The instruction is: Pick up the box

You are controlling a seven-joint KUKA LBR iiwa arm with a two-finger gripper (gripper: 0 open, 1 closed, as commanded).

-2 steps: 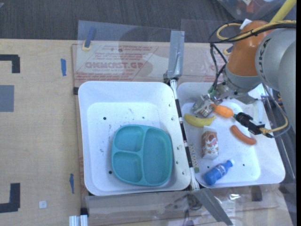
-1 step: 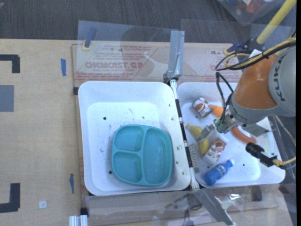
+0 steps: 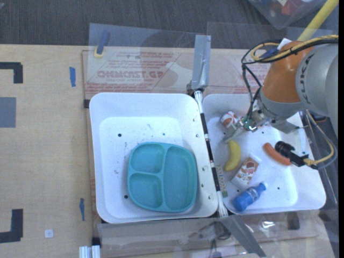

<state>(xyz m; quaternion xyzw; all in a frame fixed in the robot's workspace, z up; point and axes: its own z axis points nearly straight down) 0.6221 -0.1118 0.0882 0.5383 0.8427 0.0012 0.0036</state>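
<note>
Well apart from the pincer (image 3: 249,124) – its state unclear – the box (image 3: 246,171) lies nearer the camera

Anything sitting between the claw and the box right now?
In the camera view, the yellow banana lies between the claw and the box, just left of the direct line. The rest of that stretch is bare bin floor.

We see a pale wooden tabletop (image 3: 43,160) with blue tape marks (image 3: 72,76), and dark grey carpet (image 3: 107,4) beyond it.
</note>
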